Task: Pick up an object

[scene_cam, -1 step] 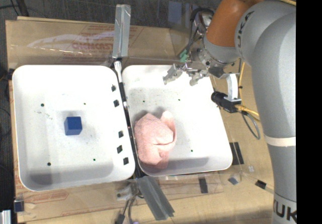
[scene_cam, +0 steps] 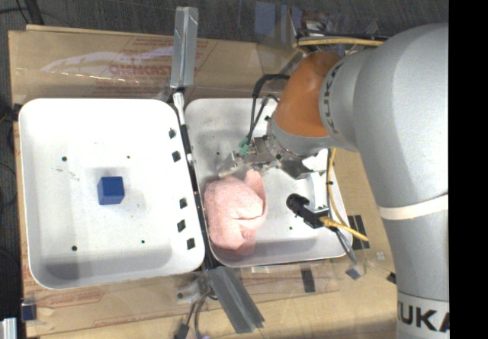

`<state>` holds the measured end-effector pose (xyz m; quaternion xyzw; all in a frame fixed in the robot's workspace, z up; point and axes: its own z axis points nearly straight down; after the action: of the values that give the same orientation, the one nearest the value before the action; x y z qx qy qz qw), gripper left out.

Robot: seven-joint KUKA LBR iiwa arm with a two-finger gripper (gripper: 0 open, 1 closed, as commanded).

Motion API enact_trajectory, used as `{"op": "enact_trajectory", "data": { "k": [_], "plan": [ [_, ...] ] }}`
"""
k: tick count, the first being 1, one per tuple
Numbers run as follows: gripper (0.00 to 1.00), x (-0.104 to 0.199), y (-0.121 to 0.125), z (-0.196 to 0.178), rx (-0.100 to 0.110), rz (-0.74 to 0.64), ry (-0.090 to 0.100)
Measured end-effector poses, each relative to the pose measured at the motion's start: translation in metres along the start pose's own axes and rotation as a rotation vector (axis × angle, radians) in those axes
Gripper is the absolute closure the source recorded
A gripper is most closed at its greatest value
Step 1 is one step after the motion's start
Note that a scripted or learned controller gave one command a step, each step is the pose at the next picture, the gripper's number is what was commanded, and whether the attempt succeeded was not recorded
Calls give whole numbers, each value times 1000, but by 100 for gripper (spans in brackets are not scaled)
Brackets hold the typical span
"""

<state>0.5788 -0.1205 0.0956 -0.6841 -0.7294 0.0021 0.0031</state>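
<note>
A pink soft bundle [scene_cam: 234, 210] lies in the right bin [scene_cam: 217, 115], against its left wall and near the front. My gripper [scene_cam: 242, 164] hangs low in that bin, right at the bundle's upper edge, with the grey arm and its orange band [scene_cam: 303, 101] coming in from the right. Whether the gripper touches the bundle I cannot tell. A small blue cube [scene_cam: 111, 190] rests alone in the middle of the left bin [scene_cam: 46, 120], far from the gripper.
A black fitting with a yellow cable [scene_cam: 305, 210] sits just right of the bundle, low over the right bin. The metal divider [scene_cam: 185, 177] runs between the bins. Cardboard [scene_cam: 91, 55] lines the bench behind them.
</note>
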Motion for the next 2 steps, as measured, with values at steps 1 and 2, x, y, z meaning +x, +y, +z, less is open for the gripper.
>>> {"op": "enact_trajectory", "data": {
  "k": [1,2],
  "plan": [
    [0,-19,-39,5,-3,-28,-1],
    [100,-20,-39,-6,-3,-32,-1]
  ]
}}
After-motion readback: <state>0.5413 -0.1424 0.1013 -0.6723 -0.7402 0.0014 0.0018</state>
